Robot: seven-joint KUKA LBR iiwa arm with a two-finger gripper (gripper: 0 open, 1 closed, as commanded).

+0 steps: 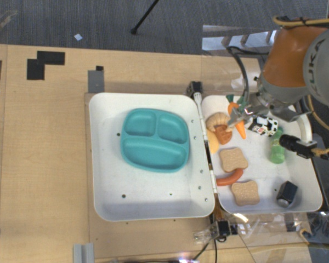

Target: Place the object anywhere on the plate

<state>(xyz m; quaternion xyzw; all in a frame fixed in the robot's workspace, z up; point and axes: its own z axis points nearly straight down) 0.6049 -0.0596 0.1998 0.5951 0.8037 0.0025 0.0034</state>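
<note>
Gripper point(234, 114) poised over the croissant point(215, 119) and carrot point(240, 128); finger state cannot be told. A clean grasp should isolate one item, then carry it left to the teal divided plate point(154, 139).

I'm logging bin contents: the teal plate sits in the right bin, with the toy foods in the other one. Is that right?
Not quite. The camera view shows the teal plate in the left bin; the toy foods, such as the bread slice, lie in the right bin.
</note>
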